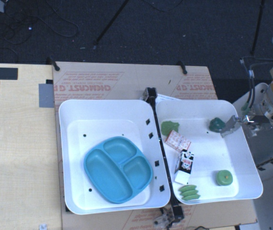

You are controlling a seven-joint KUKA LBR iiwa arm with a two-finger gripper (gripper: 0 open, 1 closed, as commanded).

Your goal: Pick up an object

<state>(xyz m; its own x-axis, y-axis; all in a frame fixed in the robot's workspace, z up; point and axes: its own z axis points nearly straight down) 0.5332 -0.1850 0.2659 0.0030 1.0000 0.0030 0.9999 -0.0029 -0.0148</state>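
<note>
Seen from above at a slant: two shallow white bins side by side on a cardboard-covered tabletop point(126, 80), dark floor with cables at 12 o'clock. In the left bin point(74, 114), a blue divided plate point(118, 169), three compartments, lying flat toward the bin's 5 o'clock corner. In the right bin point(242, 176), several small objects, well apart for the most part: a green leafy piece point(170, 127) at the bin's 10 o'clock, just beside the divider; a red-and-white printed card point(178, 140) just below it, toward 5 o'clock of the leafy piece; a small black-and-white carton point(184, 166) lying near the bin's centre-left, tilted; a green pea pod point(189, 192) at the bin's 7 o'clock, close to the front wall; a round green fruit-like piece point(224, 178) at 5 o'clock; a dark teal object point(217, 124) at the bin's 2 o'clock, near the back right wall. Reaching in from 3 o'clock over the right bin's rim, the tool point(230, 127), metallic and slim, tip just beside the dark teal object at its 3 o'clock side, perhaps touching. Too small and blurred to tell how far the tool stands open, or whether anything sits within its grasp. Pale wood surface with dark rectangles at 9 o'clock of the bins.
</note>
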